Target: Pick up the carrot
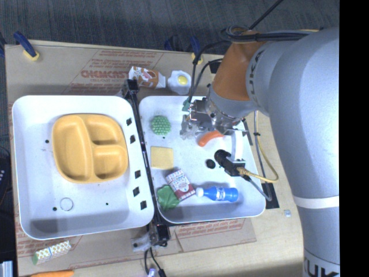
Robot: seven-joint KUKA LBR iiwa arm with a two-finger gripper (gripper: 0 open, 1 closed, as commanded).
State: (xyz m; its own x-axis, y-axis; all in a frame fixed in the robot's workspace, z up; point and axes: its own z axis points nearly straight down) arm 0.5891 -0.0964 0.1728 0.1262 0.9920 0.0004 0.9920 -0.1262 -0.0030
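The orange carrot (209, 138) shows in the right bin (253, 208), its upper end tucked under the gripper's metal body. The gripper (194, 123) hangs over the bin's upper middle, directly against the carrot's left end. Whether the carrot is gripped or simply lies beneath the gripper is unclear from this angle.
In the right bin are a green knobbly ball (161, 124), a yellow cheese slice (162, 156), a red-and-white packet (180, 183), a green leafy piece (168, 197) and a blue bottle (220, 194). The left bin (29, 154) holds a yellow divided tray (89, 146). A white-and-yellow toy (180, 81) lies behind the bins.
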